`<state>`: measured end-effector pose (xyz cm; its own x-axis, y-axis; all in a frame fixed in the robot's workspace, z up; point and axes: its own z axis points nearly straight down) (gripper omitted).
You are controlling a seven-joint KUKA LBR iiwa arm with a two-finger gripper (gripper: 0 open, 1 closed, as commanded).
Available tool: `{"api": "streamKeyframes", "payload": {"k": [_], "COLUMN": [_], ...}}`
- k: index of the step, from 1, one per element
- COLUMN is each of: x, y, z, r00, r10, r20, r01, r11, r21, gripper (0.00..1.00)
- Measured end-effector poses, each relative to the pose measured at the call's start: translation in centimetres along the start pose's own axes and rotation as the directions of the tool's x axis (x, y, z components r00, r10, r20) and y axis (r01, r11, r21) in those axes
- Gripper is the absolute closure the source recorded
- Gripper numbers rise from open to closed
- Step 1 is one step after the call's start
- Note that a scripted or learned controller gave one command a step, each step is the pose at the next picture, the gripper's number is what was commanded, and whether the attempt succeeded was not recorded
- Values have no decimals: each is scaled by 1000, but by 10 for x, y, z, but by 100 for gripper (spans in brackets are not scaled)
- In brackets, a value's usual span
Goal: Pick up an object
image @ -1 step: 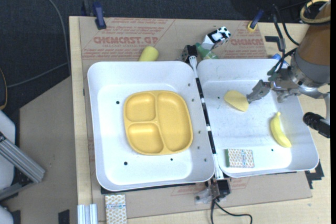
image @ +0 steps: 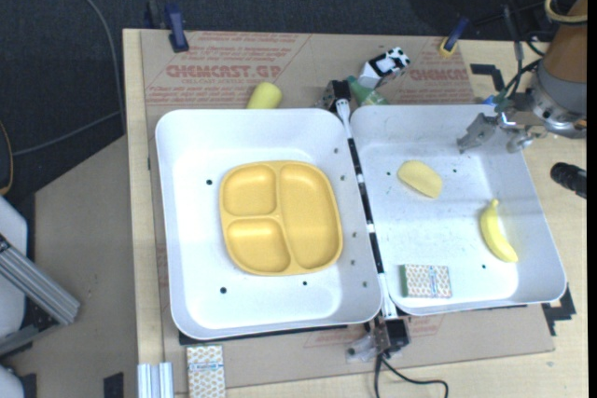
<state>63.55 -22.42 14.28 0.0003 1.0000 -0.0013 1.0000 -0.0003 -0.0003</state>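
Note:
The right bin holds three things: a pale yellow lemon-shaped piece near its middle, a yellow banana at the right, and a small patterned packet at the front edge. My gripper hangs over the far right corner of this bin, below the grey and orange wrist. It is open, with nothing between its fingers. It sits up and to the right of the lemon piece, apart from it.
The left bin carries a yellow divided plate. Behind the bins lie a yellow object and a black and white toy. Blue clamps grip the board's back edge. Another patterned packet lies at the front left.

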Motion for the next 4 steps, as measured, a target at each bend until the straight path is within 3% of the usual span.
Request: {"api": "streamKeyframes", "payload": {"k": [1, 2, 3, 4], "x": [24, 5, 64, 64], "y": [-54, -104, -118, -118], "z": [59, 58, 58, 49], "r00": [1000, 1000, 1000, 1000], "r10": [0, -4, -1, 0], "r20": [-2, -9, -3, -2], "r01": [0, 4, 1, 0], "r11": [1000, 1000, 1000, 1000], "r21": [2, 3, 2, 0], "gripper": [0, 0, 0, 100]}}
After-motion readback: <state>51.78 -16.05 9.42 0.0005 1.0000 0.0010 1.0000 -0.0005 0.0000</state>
